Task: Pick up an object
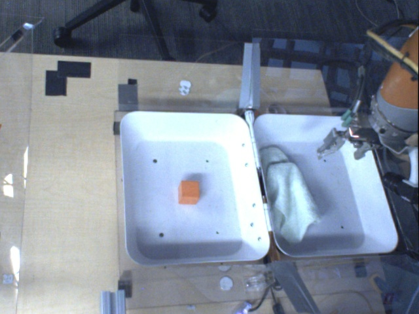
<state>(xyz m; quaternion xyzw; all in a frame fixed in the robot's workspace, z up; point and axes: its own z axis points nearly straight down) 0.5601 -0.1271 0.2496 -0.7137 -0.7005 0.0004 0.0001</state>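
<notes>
A small orange cube [188, 192] rests near the middle of the left bin [144, 241]. A crumpled pale cloth [289, 193] lies along the left side of the right bin [373, 241]. My gripper [343, 149] hangs over the upper right part of the right bin, up and to the right of the cloth and apart from it. Its fingers [326, 148] stand open with nothing between them.
A grey metal bar [248, 77] stands behind the seam between the two bins. Black markers [65, 76] lie on the wooden bench at the far left. A chair base [141, 2] stands on the floor beyond the bench.
</notes>
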